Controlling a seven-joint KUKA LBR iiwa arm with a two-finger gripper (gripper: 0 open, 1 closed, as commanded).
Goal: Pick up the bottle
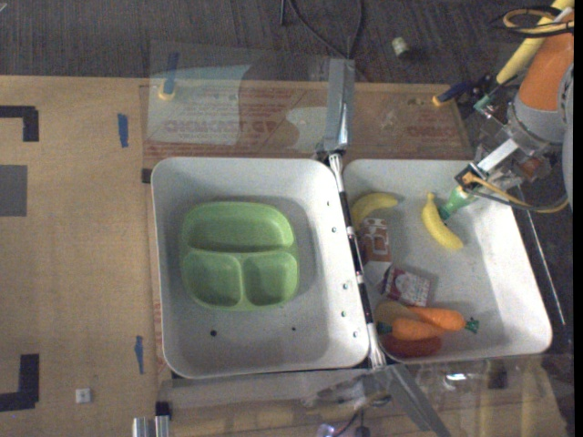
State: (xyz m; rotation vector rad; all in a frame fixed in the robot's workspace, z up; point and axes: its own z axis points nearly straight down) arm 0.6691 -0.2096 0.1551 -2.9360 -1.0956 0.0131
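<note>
Dark carpet runs along the far side of the scene, with a black cable looped on it, and a brown table (82, 244) takes up the rest. Two shallow white bins sit side by side on the table.

At the far right corner of the right bin (510, 280), the grey arm with its orange band reaches in, and its tool (470, 186) hangs over the bin's far edge. The bottle (452, 205), a small green thing, sits right at the tip of the tool, over the bin floor. It is too small and too blurred to tell how wide the tool is open, or whether it has hold of the bottle at all.

Just beside the bottle, on the side away from the arm, lies a yellow banana (441, 224), its upper end touching or nearly touching the green. A second banana (372, 205) lies farther from the tool, against the bin's left wall. Below it stands a small container with a red and white label (374, 240), and past that a red and white packet (406, 286). Well away from the tool, at the near edge of the same bin, two orange carrots (428, 321) lie together over something red.

The left bin (182, 180), farthest from the tool, holds a green divided plate (240, 253).
</note>
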